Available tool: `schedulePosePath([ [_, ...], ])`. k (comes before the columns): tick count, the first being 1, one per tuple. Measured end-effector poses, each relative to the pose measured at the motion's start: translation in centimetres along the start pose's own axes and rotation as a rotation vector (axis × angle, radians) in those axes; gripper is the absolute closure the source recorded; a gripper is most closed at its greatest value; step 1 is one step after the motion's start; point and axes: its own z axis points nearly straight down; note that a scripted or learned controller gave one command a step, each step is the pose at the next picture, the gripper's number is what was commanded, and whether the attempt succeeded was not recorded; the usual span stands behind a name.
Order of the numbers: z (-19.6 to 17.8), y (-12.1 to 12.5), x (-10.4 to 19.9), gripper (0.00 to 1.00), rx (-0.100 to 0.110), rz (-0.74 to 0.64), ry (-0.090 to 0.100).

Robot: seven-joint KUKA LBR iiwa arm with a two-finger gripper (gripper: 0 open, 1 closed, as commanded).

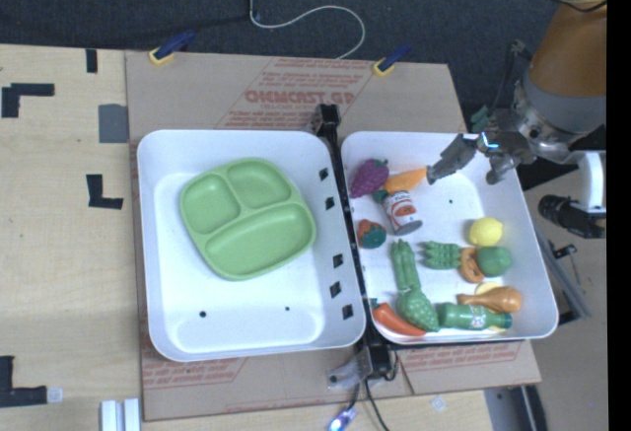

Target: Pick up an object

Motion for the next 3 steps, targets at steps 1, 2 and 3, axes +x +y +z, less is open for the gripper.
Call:
schedulePosePath([
  [1,-15.5,-0.5,6.6,0.0,-0.019,-0.007,0.0],
  [2,-13.9,-6.0,15.5,0.0,0.002,-0.008,0.002],
  [3,-3.6,-8.7,23.5,0.0,0.012,-0.007,0.0],
])
